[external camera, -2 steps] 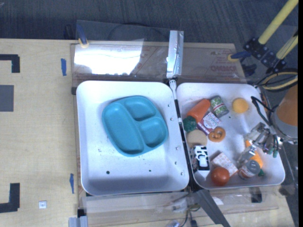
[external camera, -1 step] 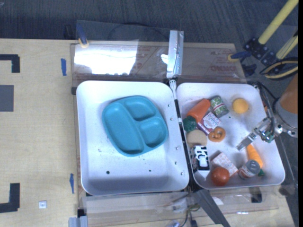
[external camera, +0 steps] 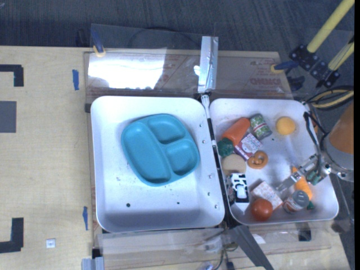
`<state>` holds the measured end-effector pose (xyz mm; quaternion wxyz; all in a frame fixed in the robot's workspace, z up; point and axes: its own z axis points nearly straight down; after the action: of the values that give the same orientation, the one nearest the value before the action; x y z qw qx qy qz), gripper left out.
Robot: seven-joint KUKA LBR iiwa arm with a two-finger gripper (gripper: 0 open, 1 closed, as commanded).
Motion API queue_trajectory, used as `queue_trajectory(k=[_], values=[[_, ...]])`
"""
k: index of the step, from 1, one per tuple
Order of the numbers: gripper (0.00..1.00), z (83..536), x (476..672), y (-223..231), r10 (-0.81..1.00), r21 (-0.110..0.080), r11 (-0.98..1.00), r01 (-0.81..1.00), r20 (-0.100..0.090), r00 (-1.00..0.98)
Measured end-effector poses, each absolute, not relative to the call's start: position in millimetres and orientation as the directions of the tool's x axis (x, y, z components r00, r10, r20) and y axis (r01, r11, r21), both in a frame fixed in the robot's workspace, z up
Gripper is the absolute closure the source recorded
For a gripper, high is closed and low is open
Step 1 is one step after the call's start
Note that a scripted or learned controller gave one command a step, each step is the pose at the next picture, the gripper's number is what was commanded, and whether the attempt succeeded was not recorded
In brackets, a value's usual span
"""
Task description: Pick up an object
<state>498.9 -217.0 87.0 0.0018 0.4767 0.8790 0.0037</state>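
The landmark here is the metal divider (external camera: 209,145) where the two white bins meet. Nearest to the camera, right of the divider in the right bin (external camera: 332,210), a red tomato (external camera: 261,209) lies at the near rim, and beside it a small can (external camera: 296,201) lies on its side. Between them and a little farther is a white packet with red print (external camera: 267,193). A black and white box (external camera: 239,187) lies just beside the divider. The gripper (external camera: 301,176) is low over the near right part of this bin, close to an orange piece (external camera: 304,187) and just above the can; its fingers are small and blurred, so I cannot tell how far they are open or if they hold anything. Farther on, a beige round thing (external camera: 234,163) and an orange ring-like thing (external camera: 258,160) lie near the middle, then a dark green thing (external camera: 225,148) against the divider, and a pink and white packet (external camera: 250,144). At the far side are an orange block (external camera: 236,130), a green-labelled can (external camera: 260,126) and a yellow ball (external camera: 286,125). Left of the divider, the left bin (external camera: 112,207) holds one blue divided plate (external camera: 160,148), lying flat near its middle, with three compartments. The arm's orange band (external camera: 344,136) is at the right of the right bin.
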Motion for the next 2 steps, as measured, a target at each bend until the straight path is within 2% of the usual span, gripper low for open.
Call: queue_trajectory(k=[1,2], values=[[0.00,86.9,482.2,-222.5,0.748,0.004,0.664,0.748,-0.005,-0.664],[0.00,87.5,525.8,-211.5,0.941,0.007,0.339,0.941,0.014,-0.339]])
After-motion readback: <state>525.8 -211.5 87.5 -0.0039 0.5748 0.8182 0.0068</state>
